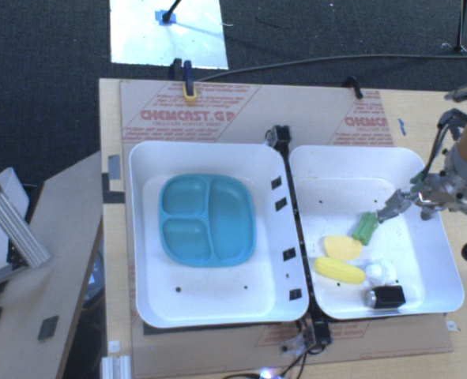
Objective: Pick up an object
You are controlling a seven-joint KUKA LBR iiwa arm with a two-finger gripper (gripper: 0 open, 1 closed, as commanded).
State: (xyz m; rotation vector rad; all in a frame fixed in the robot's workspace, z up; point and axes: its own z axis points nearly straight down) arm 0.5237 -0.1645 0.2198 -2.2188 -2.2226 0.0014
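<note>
Green block [366, 228], small, oblong, matte: lies in the right bin [352, 163], toward its right-hand middle, long axis tilted from upper right to lower left, lower end just beside a yellow wedge-shaped piece [342, 248]. Gripper [386, 214]: slim metallic tip, reaching in from the right, meets the block's upper end; whether it is apart, together or clamped on the block cannot be told at this size.

Other contents, right bin: yellow banana-like piece [340, 271], smooth, elongated, lying nearly level below the wedge; small white rounded item [379, 272], touching the banana's right end; dark cylindrical can-like item [386, 296], glossy, on its side near the front wall.

Left bin [209, 155]: teal plastic plate [208, 219], rounded-rectangle outline, divided into three compartments, lying flat at centre.

Both bins: white, shallow, smooth-walled, side by side, joined by a black strip [295, 231].

Arm [464, 172]: grey, above the right bin's right rim.
</note>
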